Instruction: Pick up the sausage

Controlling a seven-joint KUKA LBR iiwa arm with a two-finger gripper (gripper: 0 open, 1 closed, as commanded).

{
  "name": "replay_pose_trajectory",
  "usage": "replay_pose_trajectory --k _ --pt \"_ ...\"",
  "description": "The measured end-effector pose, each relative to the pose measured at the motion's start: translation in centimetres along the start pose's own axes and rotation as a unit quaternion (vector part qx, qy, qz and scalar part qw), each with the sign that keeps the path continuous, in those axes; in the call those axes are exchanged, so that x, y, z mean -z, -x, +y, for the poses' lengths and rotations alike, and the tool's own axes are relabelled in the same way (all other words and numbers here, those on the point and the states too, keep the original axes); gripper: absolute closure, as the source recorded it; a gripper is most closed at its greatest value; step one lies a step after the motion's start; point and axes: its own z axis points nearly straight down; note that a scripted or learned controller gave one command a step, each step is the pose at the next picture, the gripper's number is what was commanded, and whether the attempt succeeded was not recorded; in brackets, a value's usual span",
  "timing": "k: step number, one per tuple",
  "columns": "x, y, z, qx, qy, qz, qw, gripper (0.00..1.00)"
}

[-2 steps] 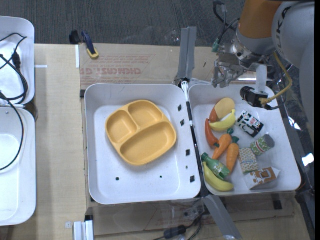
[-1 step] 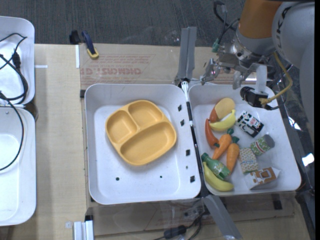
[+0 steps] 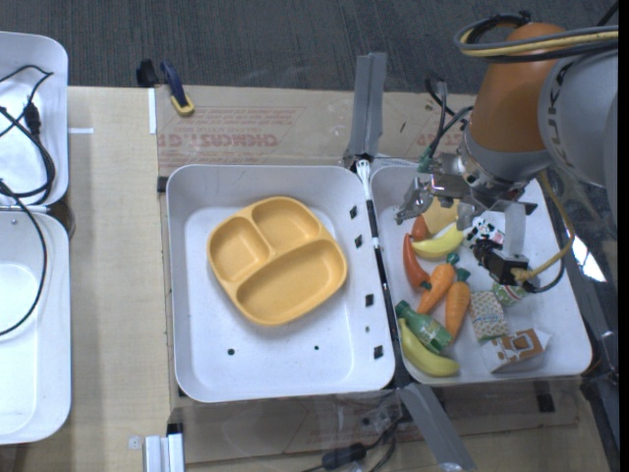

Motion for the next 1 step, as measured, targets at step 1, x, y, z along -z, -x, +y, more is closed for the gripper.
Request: replay_pose_trajectory --k 1 --pt "-0.87 0.15 -1.16 -0.001 0.000 0.000 1.0000 0.00"
